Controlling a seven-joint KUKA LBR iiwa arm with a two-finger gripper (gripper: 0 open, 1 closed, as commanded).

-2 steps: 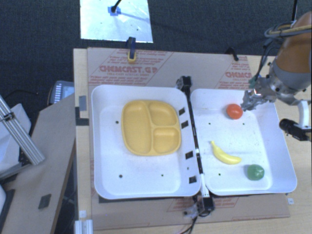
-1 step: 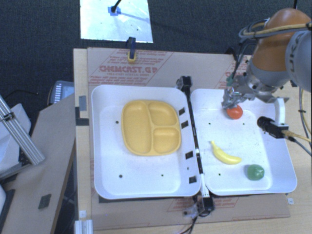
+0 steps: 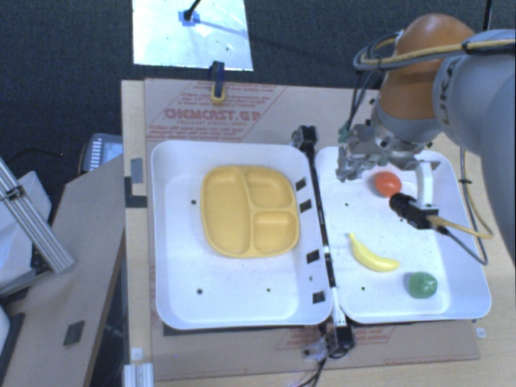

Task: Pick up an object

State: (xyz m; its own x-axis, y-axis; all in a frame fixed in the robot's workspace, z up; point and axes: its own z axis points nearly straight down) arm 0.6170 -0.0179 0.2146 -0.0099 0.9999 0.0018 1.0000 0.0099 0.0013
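The gripper (image 3: 355, 166) hangs in the upper right of the frame, over the far left corner of the right bin (image 3: 459, 297); whether it is spread or pressed together cannot be told, and nothing shows between its tips. An orange ball (image 3: 387, 184) lies just beside it to the right, a banana (image 3: 372, 255) and a green ball (image 3: 421, 284) lower down. Judged from here, a descent could strike the bin wall or nudge the round ball away. The yellow tray (image 3: 248, 210) sits in the left bin (image 3: 177, 297).

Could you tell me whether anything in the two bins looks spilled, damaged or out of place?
Nothing stands out. The yellow tray lies flat in the left bin; the banana, green fruit and orange fruit sit apart in the right bin.
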